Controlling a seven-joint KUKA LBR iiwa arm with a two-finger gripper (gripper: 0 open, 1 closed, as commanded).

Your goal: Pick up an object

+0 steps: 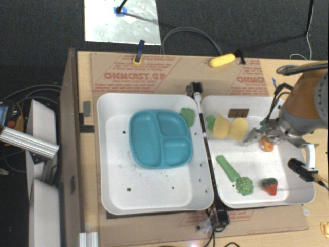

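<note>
We cannot tell our tool's (263,136) state (right of frame); it may knock the orange piece (267,146) away.

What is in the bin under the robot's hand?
The right bin holds two yellow lumps, a brown block, a green stalk, a red berry and an orange bit by the hand. The arm covers the bin's far right corner.

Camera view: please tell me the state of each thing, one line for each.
Blue divided plate: flat in the left bin, compartments bare.
Green stalk toy: lying in the right bin.
Red strawberry toy: resting near the right bin's front.
Two yellow pieces: side by side.
Claw: low over the right bin.
</note>
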